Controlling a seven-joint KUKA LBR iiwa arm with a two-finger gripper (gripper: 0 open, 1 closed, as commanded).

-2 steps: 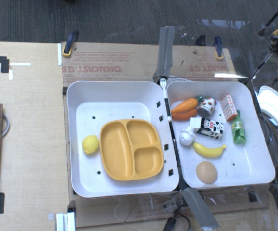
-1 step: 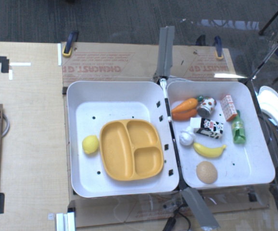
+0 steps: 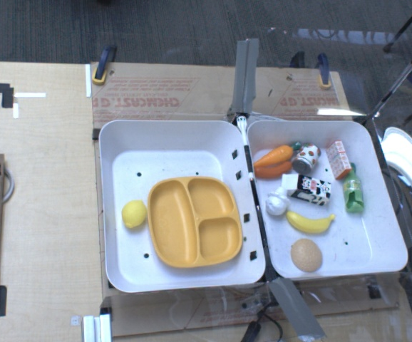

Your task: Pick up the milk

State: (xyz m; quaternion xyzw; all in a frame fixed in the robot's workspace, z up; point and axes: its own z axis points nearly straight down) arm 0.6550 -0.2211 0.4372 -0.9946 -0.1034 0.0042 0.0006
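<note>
Gripper's state: honestly can't tell. The milk (image 3: 313, 189) lies in the right bin (image 3: 388, 262), with the carrot (image 3: 274, 160) above it and the banana (image 3: 310, 222) just below. I'd say the pickup hasn't started; next up is a clean descent into clutter. Count: one milk, one carrot, one banana, two bins.

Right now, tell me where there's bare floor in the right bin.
Bare along the front right corner, beyond the egg and banana. Crowded at the back: carrot, milk, green bottle sit close together.

A lab: clamped cardboard (image 3: 220, 95) bench, bins (image 3: 120, 212) of toy food.
</note>
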